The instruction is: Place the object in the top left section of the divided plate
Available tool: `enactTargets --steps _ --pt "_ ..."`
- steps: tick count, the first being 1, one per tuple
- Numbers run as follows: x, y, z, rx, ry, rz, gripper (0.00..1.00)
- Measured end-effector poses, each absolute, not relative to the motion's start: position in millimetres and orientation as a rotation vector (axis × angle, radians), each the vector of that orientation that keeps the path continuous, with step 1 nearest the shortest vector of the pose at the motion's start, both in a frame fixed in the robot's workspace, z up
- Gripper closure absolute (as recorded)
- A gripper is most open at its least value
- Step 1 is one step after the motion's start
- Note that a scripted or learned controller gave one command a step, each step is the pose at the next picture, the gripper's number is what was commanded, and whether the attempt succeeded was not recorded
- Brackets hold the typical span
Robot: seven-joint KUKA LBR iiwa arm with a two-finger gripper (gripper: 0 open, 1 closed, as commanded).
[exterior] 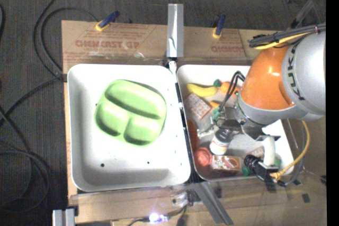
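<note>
Two shallow white bins split the work: the left bin (79, 166) carries the green divided plastic plate (131, 111) near its centre, ready to receive. The gripper (222, 135) hangs over the right bin's (286, 159) clutter of small toy foods (204, 100); whether it is wide, narrow or holding anything I cannot tell, so which object it targets is unclear.

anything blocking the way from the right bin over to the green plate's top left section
Nothing visible lies in the top left section of the green divided plate, and the left bin around it is bare. The raised rims where the two bins meet, by the right bin, are the one thing to clear. The gripper is over the right bin's clutter.
</note>
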State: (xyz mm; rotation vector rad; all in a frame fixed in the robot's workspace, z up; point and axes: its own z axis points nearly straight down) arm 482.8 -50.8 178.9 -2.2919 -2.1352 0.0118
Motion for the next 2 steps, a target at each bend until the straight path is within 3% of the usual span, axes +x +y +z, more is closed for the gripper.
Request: enactTargets --steps 1,2 --pt "482.2 38 179 -2.402 -2.013 0.016 1.0" --pt "533.9 89 230 -2.263 -2.172 0.018 1.0"
